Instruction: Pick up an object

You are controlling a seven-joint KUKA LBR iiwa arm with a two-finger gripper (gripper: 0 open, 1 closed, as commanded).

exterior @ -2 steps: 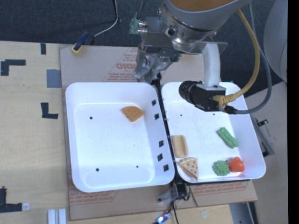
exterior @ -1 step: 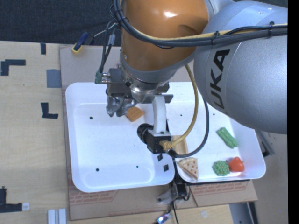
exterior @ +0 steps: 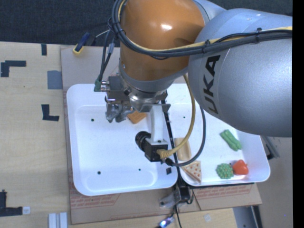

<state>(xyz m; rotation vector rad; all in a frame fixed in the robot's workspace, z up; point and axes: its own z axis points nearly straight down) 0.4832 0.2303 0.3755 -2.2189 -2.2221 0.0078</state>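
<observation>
The big grey and orange arm's gripper [exterior: 116, 112] hangs low in the left white bin [exterior: 80, 141], just beside a small orange block [exterior: 137, 117], so it should slide over it before squeezing.

Bright, even light falls from overhead. A white glare spot sits on top of the glossy orange band [exterior: 161, 32], with softer sheen across the grey arm [exterior: 247, 80]. The left bin [exterior: 85, 141] is close to washed out, its floor nearly featureless white. Faint, soft-edged shadows lie under the arm on that bin. The arm looms large and slightly soft, being nearest the lens. The bench [exterior: 28, 146] and small items in the right bin [exterior: 259, 167] look reasonably sharp. The far background is dark.
</observation>
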